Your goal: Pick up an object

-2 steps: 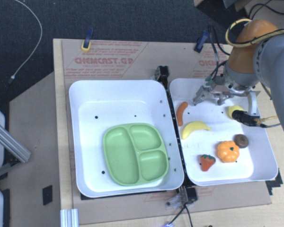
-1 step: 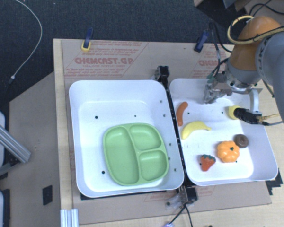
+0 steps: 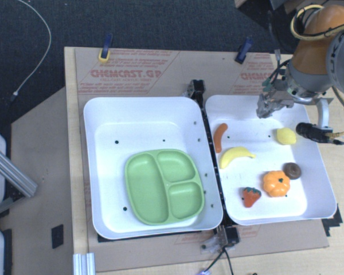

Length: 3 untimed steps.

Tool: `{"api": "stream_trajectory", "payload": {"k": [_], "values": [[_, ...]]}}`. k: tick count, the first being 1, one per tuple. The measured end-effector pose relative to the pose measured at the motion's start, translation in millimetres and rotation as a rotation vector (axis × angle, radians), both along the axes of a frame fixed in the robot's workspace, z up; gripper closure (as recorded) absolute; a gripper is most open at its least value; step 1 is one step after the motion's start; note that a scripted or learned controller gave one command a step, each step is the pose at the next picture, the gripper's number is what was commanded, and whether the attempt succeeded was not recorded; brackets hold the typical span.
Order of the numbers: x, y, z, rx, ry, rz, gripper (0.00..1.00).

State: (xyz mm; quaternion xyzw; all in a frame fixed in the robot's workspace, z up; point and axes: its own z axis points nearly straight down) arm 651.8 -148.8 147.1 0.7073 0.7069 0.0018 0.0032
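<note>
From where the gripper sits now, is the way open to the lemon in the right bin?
Probably yes. The gripper hovers over the right bin's back end, and the lemon lies close by on bare floor, apart from the banana and the pumpkin. Nothing stands between them.

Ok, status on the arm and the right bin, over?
Gripper over right bin's far edge, holding nothing. Lemon nearest, untouched. Nothing blocking.
</note>
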Motion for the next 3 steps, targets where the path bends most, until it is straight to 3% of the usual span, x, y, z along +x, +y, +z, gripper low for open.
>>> {"api": "stream_trajectory", "payload": {"k": [2,3], "values": [[3,-18,106,-0.001,-0.001,0.000,1.00],[3,36,110,0.004,0.007,0.007,1.00]]}}
